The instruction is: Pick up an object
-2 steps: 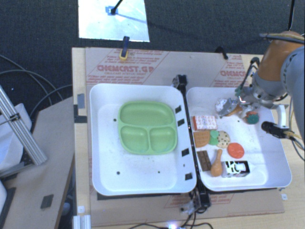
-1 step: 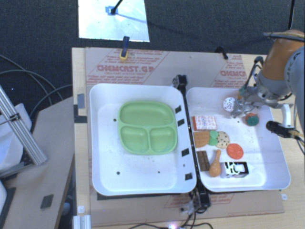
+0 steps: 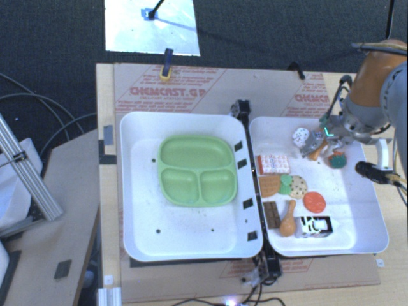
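Toys [image 3: 290, 196] crowd right bin [image 3: 366, 218]; far corner open.

**One fixed overhead camera**

A single camera looks down at a slant from well above the tabletop [image 3: 210, 81], framing both shallow white plastic bins [image 3: 137, 190] entirely, with dark carpeted floor [image 3: 51, 30] beyond.

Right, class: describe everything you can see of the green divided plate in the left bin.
The green divided plate looks like pale matte plastic, a rounded rectangle with a raised rim. It has three compartments: one long one at the far side, two smaller ones nearer. It lies flat, upright, roughly mid-bin on the left bin floor. Nothing else touches it.
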`<state>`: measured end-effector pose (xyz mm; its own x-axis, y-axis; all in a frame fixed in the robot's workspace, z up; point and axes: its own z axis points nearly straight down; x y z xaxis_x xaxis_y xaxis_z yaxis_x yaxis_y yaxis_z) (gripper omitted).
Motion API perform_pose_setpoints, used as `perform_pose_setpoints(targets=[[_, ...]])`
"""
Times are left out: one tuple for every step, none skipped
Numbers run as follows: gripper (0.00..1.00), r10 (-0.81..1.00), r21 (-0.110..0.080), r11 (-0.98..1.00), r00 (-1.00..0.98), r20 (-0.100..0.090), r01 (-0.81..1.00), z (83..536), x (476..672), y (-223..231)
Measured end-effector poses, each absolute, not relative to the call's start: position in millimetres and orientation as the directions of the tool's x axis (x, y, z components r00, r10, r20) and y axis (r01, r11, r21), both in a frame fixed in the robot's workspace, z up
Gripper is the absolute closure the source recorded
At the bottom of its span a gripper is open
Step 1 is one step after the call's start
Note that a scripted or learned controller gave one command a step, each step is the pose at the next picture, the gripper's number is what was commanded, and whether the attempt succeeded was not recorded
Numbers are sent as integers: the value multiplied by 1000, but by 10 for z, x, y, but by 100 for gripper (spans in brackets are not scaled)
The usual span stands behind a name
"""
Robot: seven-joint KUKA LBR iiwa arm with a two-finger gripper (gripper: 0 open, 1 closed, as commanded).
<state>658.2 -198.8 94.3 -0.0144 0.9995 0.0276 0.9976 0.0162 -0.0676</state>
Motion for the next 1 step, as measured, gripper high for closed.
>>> perform_pose_setpoints(targets=[[100,999,-60,20,-19,28,998,1062,6606,-1966]])
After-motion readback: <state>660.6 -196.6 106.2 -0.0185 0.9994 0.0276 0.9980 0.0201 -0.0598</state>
